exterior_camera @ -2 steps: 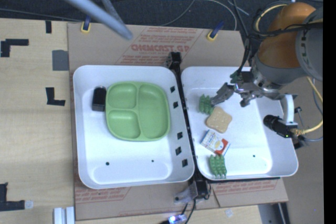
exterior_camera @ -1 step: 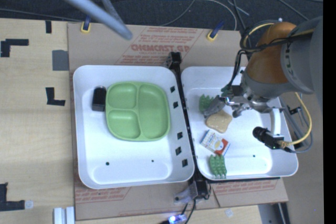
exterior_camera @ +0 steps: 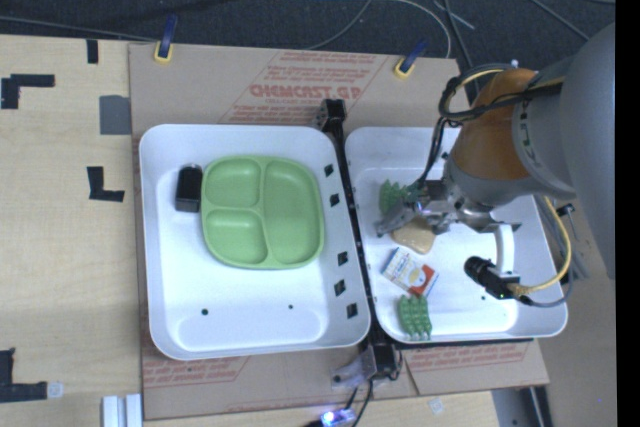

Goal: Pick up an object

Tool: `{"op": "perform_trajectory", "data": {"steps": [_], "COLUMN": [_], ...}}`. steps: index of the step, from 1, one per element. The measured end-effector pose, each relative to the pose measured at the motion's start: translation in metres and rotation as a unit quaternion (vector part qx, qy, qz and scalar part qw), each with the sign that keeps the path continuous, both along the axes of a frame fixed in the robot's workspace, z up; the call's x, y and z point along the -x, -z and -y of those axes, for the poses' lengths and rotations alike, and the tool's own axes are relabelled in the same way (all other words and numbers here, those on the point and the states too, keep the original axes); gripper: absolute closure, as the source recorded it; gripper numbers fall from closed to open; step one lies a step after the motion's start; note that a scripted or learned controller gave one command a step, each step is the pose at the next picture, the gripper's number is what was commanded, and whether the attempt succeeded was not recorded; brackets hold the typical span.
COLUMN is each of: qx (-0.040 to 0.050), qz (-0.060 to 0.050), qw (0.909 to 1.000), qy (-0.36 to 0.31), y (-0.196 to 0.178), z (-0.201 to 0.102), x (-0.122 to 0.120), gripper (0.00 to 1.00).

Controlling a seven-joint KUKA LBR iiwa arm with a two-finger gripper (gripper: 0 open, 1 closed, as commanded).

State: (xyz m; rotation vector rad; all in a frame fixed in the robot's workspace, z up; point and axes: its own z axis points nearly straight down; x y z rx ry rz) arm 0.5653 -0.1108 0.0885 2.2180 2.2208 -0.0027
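Two shallow white bins sit side by side on my screen, and the pincer [exterior_camera: 420, 210] is down inside the right bin [exterior_camera: 530, 320], close to the wall that the two bins share. The grey arm [exterior_camera: 500, 135] with its orange band comes in over that bin's far corner.

Four loose things lie in the same bin as the pincer. A green leafy toy [exterior_camera: 393, 196] is just beside it, on the side toward the shared wall, so close that I cannot tell whether they touch. A tan block [exterior_camera: 417, 238] lies right under it in my view, again near enough that contact is unclear. Further toward the front edge from the pincer is a small white and red packet [exterior_camera: 409, 271], and beyond that, near the front rim, a green studded brick [exterior_camera: 415, 316].

From this angle I cannot tell how wide the pincer stands or whether it has hold of anything.

Across the shared wall from the pincer, the left bin [exterior_camera: 160, 245] holds a green plate [exterior_camera: 263, 212] with three sections, lying flat. A small black block [exterior_camera: 188, 188] rests against the plate's edge on the side farthest from the pincer.
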Motion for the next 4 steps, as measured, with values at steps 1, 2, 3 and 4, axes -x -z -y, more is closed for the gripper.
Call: {"op": "perform_trajectory", "data": {"steps": [1, 2, 3, 4], "qx": [-0.0005, -0.0014, -0.0013, -0.0012], "qz": [0.002, 0.000, 0.002, 0.001], "qw": [1.0000, 1.0000, 1.0000, 1.0000], "qy": [0.000, 0.000, -0.001, 0.000], "y": [-0.014, -0.057, -0.113, -0.162], "z": [0.000, 0.004, -0.006, -0.006], "x": [-0.001, -0.005, -0.010, -0.011], "gripper": [1.00, 1.00, 1.00, 1.00]}}
